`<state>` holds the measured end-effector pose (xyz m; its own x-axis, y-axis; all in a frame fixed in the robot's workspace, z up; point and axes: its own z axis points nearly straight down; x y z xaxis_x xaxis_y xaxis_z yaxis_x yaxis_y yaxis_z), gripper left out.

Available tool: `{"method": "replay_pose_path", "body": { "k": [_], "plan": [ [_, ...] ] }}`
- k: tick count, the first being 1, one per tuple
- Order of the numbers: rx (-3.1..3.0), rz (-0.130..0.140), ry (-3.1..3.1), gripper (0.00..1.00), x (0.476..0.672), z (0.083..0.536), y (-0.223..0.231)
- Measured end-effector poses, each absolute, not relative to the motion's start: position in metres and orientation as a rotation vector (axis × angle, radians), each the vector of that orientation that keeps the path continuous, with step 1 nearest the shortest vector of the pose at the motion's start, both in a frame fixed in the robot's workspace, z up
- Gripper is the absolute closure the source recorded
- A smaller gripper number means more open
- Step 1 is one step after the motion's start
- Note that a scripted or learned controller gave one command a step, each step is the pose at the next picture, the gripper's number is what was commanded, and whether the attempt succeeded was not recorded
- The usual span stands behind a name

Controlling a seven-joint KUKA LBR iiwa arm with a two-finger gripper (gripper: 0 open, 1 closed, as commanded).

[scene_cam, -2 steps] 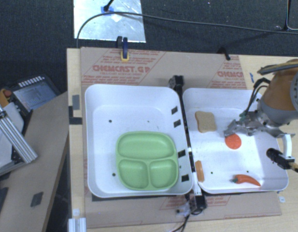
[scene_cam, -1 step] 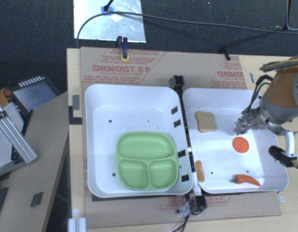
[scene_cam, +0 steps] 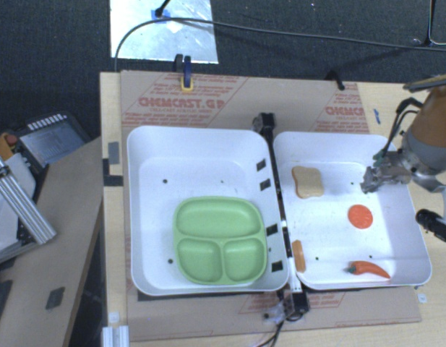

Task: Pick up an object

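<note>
Pincer over right bin's right edge, spread state unclear; orange disc just below, untouched.

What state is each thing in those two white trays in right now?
Green plate: flat in the left tray, nothing on it.
Bread slice: lying loose in the right tray.
Red disc: lying loose.
Carrot: on its side.
Gripper: above the right tray, holding nothing visible.

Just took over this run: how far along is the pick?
Nothing looks picked yet. The gripper sits at the right bin's far right side, above the orange disc. The bread slice and carrot lie untouched. Grasp and lift remain.
</note>
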<state>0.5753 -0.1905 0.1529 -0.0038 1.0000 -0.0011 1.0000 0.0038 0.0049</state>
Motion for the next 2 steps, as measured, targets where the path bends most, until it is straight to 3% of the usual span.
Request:
{"method": "replay_pose_path", "body": {
  "k": [1, 2],
  "plan": [
    [2.212, 0.005, 2.222, 1.0, 0.577, 0.207, -0.191],
    [2.21, 0.005, 2.231, 1.0, 0.577, 0.216, -0.141]
  ]
}}
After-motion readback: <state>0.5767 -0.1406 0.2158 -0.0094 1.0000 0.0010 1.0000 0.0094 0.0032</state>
